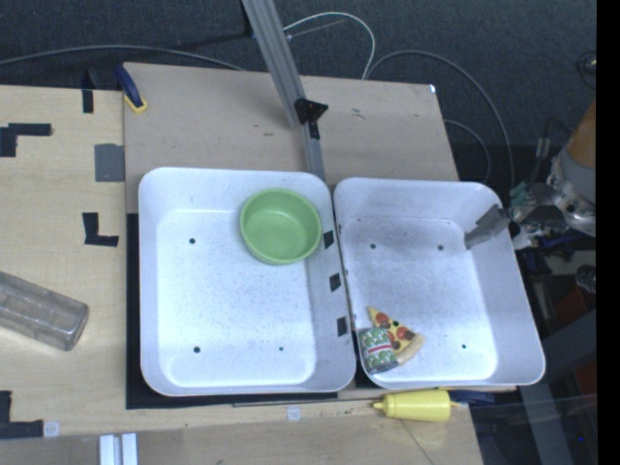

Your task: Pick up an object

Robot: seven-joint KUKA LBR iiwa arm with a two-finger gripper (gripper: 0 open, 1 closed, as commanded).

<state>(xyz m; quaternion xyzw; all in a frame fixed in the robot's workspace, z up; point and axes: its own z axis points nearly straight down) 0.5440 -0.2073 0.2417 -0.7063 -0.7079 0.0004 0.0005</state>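
A green bowl (281, 226) sits in the left bin (174, 356), near its far right corner. In the right bin (504, 356), close to the front left corner, a toy pizza slice (397, 334) lies against a small green packet (376, 350). My gripper (482, 228) hangs over the right bin's far right rim, well away from those items and with nothing seen in it. The arm's wrist (572, 197) reaches in from the right edge.
A yellow squeeze bottle (418, 406) lies on the bench just in front of the right bin. A clear plastic cylinder (39, 310) rests at the far left. A slanted metal pole (276, 51) meets the bins' far edge, with cables (387, 61) behind it.
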